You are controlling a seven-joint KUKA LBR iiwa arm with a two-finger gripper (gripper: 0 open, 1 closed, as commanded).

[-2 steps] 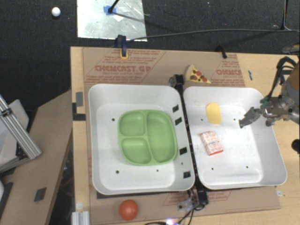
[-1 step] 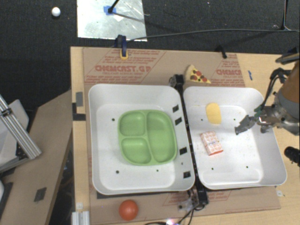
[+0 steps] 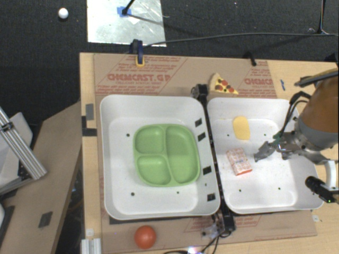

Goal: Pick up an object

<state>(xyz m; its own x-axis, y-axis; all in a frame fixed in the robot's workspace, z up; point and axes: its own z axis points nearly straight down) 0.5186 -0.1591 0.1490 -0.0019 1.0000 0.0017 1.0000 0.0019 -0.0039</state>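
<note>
In the right bin [image 3: 265,194] lie a small pink and white packet [image 3: 239,161] and, farther back, a yellow oblong piece [image 3: 241,127]. My gripper [image 3: 263,153] hangs low over the right bin, just right of the packet, and reaches in from the arm at the right edge. Nothing shows between its fingers, and the packet lies apart from them.
A green divided plate [image 3: 165,154] sits in the left bin [image 3: 122,194]. A pizza-slice toy [image 3: 223,84] lies on the cardboard behind the bins. A red ball [image 3: 144,236] rests on the bench in front of the left bin.
</note>
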